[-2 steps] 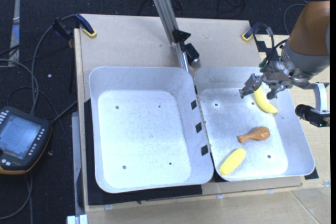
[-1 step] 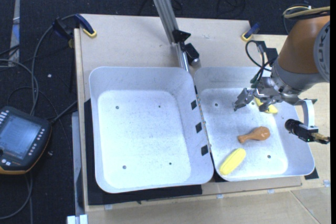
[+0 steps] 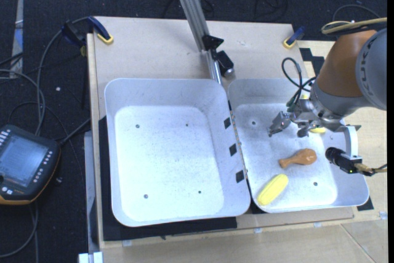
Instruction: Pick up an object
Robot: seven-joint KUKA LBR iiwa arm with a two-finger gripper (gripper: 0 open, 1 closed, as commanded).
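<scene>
Candidates for the pick all sit in the right bin (image 3: 258, 101): a brown drumstick-shaped toy (image 3: 300, 159) lying flat on the bin floor at centre-right of the frame, narrow end pointing left, and a yellow corn cob (image 3: 272, 189) below and left of it, near the bin's lower edge and set at a diagonal. The two are near each other but apart. A small yellow piece (image 3: 317, 130) peeks out under the wrist, too hidden to identify. The gripper (image 3: 278, 125) is over the upper half of the same bin, above and left of the drumstick and clear of both toys; from this angle I cannot tell whether it is released or clenched, and no object is seen lifted with it. The arm (image 3: 348, 71) enters from the right edge of the frame. The left bin (image 3: 166, 151) shows bare speckled floor. A teach pendant (image 3: 21, 160) lies on the floor at far left. Judgement: pick not yet achieved. What is left is to line up on one toy, descend, close and lift, and the drumstick looks the nearer target
</scene>
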